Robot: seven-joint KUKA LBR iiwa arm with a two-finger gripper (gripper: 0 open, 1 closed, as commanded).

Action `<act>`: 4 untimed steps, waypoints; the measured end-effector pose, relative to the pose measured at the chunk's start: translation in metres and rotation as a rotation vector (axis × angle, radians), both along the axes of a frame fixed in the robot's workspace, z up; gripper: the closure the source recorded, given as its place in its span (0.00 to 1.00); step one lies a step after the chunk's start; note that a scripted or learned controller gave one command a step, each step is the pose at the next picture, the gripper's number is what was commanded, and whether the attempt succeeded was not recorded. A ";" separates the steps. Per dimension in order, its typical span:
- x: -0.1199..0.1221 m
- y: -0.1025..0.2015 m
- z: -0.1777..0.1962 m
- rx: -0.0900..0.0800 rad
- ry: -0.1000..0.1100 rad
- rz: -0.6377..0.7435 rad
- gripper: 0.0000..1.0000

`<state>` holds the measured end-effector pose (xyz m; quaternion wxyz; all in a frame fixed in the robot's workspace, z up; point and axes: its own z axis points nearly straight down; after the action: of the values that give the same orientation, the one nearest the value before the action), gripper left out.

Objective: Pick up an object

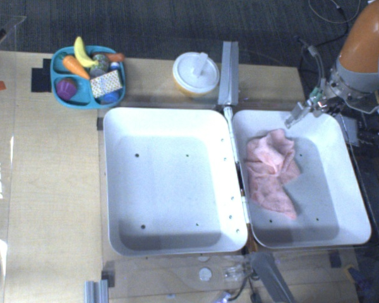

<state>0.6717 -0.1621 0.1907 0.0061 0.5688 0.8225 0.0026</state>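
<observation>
Bench (44, 188) of pale wood carries two white bins side by side. A crumpled pink cloth (273, 172) lies in the right bin (341, 219); the left bin (170, 232) sits beside it. The gripper (299, 113) hovers at the right bin's far edge, above the cloth; how wide it stands I cannot tell. On the far left rests a blue tray of toy food (87, 76), with a lidded white cup (196, 73) near it.

pink cloth (273, 172) in right bin (347, 188), claw (301, 112) above
</observation>
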 end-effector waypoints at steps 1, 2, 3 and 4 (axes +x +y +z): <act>-0.001 -0.003 -0.052 0.001 0.006 0.045 0.00; -0.026 0.001 -0.099 -0.001 -0.002 0.118 0.00; -0.068 0.042 -0.099 -0.002 -0.004 0.281 0.00; -0.064 0.044 -0.085 -0.002 -0.014 0.281 1.00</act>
<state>0.6077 -0.1183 0.1053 0.0121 0.4480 0.8939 0.0065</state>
